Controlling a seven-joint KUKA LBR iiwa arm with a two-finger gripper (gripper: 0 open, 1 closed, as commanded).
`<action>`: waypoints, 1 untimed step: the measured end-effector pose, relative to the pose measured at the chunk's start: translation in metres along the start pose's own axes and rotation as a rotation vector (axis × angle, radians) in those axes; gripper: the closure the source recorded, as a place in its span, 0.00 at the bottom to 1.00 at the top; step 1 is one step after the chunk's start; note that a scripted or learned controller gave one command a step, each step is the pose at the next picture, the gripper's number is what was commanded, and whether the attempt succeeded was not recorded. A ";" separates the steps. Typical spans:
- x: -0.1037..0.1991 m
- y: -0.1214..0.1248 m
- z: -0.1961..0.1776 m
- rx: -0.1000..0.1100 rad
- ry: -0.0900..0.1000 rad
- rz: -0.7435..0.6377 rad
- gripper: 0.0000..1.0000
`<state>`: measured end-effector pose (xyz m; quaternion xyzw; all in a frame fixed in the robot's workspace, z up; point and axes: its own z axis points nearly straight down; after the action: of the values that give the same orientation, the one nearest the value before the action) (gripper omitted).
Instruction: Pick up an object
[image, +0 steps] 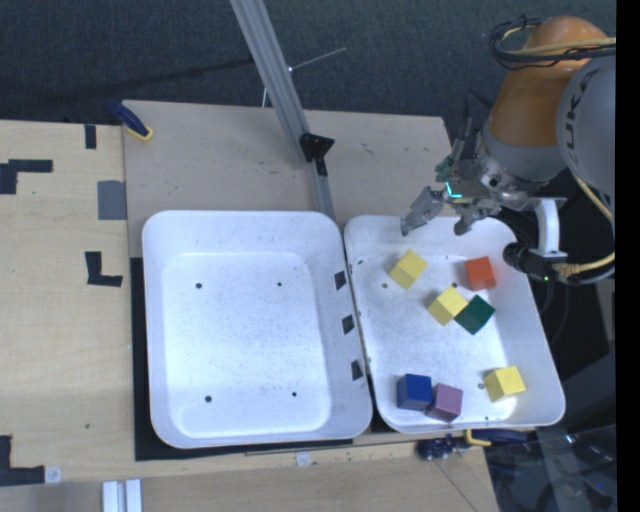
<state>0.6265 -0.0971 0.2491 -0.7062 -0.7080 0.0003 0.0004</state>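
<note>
My fingers (443, 211) are spread apart with nothing between them, hanging over the far edge of the right bin (520, 395). The closest yellow block (408, 270) sits just below, near that bin's far-left corner.

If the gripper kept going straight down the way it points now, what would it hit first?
Probably bare floor at the far end of the right bin. The open gripper hangs there, short of the yellow block and orange block; depth is unclear.
</note>
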 end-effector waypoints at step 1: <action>0.010 0.001 0.053 0.006 -0.001 0.001 0.00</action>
<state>0.6276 -0.0868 0.1959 -0.7065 -0.7077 0.0026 0.0023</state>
